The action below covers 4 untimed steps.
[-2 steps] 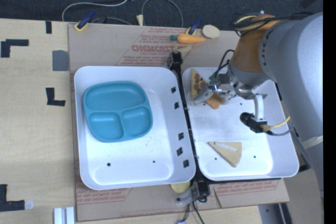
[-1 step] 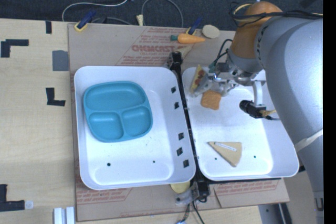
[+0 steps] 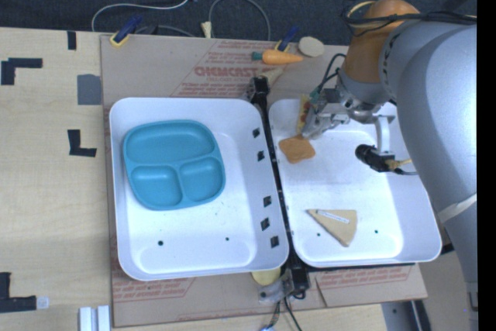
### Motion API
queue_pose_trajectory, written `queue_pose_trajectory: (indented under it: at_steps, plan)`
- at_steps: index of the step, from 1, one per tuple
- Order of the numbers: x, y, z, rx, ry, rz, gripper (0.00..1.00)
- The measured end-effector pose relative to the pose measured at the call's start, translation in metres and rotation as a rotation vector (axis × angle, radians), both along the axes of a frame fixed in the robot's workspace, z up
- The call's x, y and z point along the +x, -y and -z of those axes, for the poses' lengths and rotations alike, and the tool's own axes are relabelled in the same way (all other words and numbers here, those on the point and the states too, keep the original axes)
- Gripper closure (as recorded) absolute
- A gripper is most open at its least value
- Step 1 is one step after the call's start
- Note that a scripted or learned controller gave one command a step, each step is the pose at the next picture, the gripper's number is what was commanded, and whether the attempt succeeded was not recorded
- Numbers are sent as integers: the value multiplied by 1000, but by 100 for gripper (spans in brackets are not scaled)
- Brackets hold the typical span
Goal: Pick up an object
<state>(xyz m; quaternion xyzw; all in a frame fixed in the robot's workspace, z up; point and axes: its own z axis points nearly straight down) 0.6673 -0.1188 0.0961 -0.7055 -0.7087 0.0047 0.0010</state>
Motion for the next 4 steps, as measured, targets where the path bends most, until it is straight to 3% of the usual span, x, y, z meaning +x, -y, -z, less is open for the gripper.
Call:
queue_pose_trajectory:
  at_steps: [1, 2, 3, 4]
  plan:
    - [-34, -26, 2, 6, 4, 3, 100]
    - [-94, 16, 6, 4, 20, 8, 100]
    - [-100, -17, -4, 7, 7, 1, 100]
    - [-100, -15, -3, 6, 6, 3, 0]
